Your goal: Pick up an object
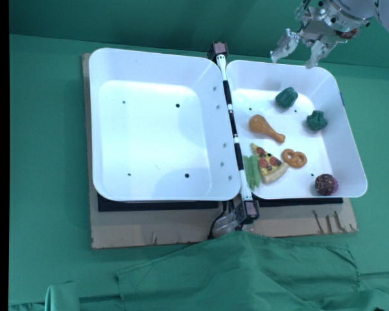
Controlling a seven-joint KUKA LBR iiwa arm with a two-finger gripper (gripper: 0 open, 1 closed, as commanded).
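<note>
Right bin (pixel 350 154), two dark green peppers (pixel 286 97) (pixel 316 120) at the back, orange drumstick (pixel 266 127), pizza slice (pixel 270 163) beside green bean pods (pixel 251 172), pretzel (pixel 294 157), dark red berry (pixel 325 184) at the front corner

Both bins (pixel 155 76) look like smooth, slightly glossy white plastic. They sit on a matt brown cardboard sheet (pixel 149 235). Wrinkled green cloth (pixel 246 274) covers the bench, and the gripper (pixel 299 55) looks metallic.

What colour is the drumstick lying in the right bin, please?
The drumstick is orange-brown, paler toward its thin end; the camera view shows it well.
</note>
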